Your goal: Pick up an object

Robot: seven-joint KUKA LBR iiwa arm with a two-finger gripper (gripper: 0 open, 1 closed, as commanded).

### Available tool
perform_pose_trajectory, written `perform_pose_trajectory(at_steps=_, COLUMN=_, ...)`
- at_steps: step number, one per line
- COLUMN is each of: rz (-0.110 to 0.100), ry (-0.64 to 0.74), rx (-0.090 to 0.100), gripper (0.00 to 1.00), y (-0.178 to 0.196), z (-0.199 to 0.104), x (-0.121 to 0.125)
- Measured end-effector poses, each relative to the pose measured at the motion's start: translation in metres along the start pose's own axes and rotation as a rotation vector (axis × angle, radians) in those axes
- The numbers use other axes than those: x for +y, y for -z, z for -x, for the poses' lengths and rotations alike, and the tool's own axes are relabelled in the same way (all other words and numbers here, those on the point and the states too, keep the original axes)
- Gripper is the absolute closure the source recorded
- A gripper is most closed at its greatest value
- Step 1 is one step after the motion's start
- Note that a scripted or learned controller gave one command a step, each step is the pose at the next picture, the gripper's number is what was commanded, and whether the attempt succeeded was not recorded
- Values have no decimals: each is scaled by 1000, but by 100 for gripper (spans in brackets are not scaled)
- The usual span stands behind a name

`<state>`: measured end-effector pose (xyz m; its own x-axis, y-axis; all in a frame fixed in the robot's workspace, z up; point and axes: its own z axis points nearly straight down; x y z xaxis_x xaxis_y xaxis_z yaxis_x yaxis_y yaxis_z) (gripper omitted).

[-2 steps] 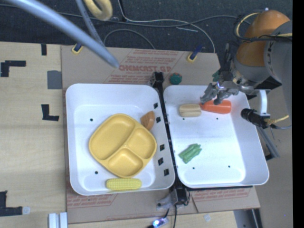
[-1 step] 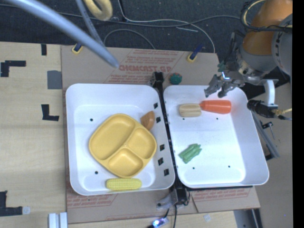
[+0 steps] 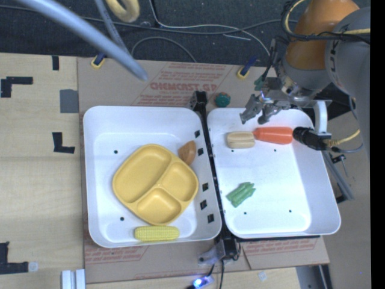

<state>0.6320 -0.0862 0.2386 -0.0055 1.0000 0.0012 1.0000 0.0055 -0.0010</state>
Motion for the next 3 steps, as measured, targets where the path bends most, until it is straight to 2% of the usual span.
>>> perform_pose_trajectory(at_steps=1, rz=-3, ry=0, rx=-1, gripper=100, y=-14, z=-53, x=-13)
perform_pose_trajectory(at_steps=2, rz=-1, ry=0, rx=0, gripper=100, y=-5, z=-103, x=-23)
perform_pose_trajectory(at_steps=3, rz=-2, ry=1, rx=-1, gripper=100, y=-18, z=-163, x=-25)
